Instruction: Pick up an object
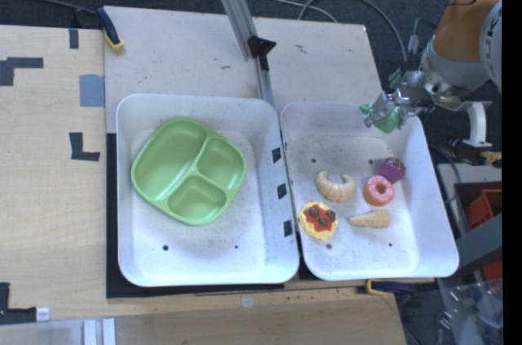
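Claw sits over the back right corner of the right bin, something green at its tip; can't tell whether it's open, closed or gripping. Pickable items lie toward the bin's front, all apart from the claw: purple piece nearest, pink donut just beside it, croissant to their left, cone and small pizza nearer the front edge. Left bin holds a green divided plate. Both bins on the counter.

Two white bins, one green plate, five toy foods: croissant, donut, tart, cone, purple piece.
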Action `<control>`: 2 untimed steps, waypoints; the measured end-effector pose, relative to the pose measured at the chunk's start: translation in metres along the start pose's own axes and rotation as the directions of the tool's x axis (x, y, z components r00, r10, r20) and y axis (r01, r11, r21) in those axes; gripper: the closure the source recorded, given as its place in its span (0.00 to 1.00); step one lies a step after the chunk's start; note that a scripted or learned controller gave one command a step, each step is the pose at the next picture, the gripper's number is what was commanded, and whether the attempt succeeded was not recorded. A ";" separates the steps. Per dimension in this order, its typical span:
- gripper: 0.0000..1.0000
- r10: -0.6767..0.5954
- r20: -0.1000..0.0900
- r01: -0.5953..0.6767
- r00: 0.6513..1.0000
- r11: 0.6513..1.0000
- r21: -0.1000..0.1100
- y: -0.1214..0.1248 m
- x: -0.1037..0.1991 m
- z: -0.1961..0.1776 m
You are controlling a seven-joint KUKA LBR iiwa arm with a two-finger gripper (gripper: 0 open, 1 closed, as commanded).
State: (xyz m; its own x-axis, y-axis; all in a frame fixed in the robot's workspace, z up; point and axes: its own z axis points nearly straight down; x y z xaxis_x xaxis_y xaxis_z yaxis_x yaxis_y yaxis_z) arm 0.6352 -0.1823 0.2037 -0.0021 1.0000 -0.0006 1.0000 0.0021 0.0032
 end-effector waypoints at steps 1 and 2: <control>1.00 -0.001 0.000 0.001 1.000 1.000 -0.002 0.001 0.010 -0.047; 1.00 -0.003 -0.002 0.003 1.000 1.000 0.005 -0.006 0.058 -0.037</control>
State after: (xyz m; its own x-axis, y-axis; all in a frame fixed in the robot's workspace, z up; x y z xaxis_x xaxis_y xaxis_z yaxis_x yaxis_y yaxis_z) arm 0.6289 -0.1246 0.2407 -0.0054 1.0000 0.0010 1.0000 0.0054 -0.0019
